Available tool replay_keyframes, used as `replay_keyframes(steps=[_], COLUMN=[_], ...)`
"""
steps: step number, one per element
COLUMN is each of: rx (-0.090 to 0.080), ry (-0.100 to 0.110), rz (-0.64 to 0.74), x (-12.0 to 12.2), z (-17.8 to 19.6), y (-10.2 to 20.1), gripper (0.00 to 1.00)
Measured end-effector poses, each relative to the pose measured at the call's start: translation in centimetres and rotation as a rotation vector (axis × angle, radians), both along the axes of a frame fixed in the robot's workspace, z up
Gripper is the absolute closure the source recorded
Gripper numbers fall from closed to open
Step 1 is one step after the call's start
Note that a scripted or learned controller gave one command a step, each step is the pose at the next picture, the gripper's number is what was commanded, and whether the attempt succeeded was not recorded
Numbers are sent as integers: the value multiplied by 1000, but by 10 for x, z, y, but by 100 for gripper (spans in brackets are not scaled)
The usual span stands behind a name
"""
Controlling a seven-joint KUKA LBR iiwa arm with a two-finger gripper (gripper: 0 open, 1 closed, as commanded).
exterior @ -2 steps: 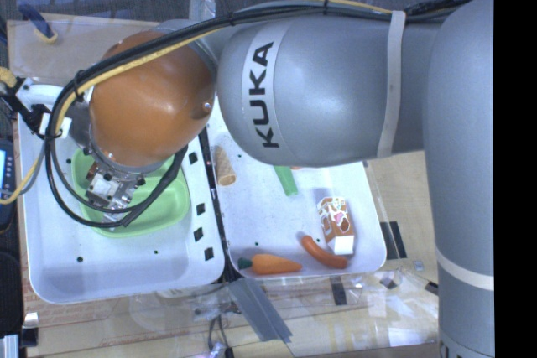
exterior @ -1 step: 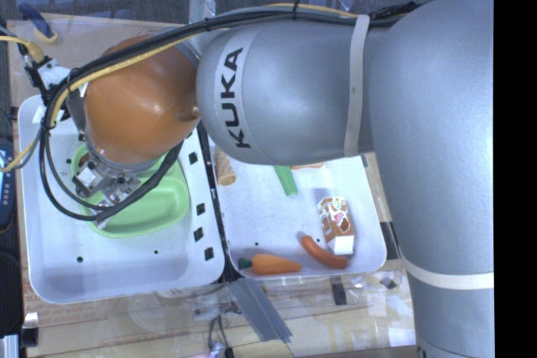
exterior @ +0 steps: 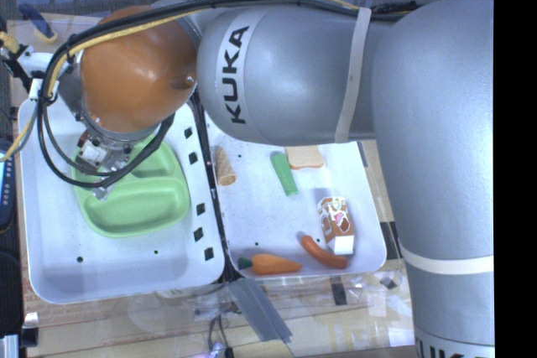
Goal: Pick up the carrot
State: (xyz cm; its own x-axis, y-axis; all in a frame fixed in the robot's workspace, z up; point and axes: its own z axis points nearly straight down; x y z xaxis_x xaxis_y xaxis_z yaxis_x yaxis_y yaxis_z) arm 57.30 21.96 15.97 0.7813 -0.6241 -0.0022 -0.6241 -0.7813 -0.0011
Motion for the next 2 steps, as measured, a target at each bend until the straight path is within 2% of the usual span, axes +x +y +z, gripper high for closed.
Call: replay_keyframes(steps=[1,2], rx=[1,-3], ry=[-2,4], rz=[298,-198], x=[21,21], z=[4,-2], y=[0,-2], gripper=[100,100])
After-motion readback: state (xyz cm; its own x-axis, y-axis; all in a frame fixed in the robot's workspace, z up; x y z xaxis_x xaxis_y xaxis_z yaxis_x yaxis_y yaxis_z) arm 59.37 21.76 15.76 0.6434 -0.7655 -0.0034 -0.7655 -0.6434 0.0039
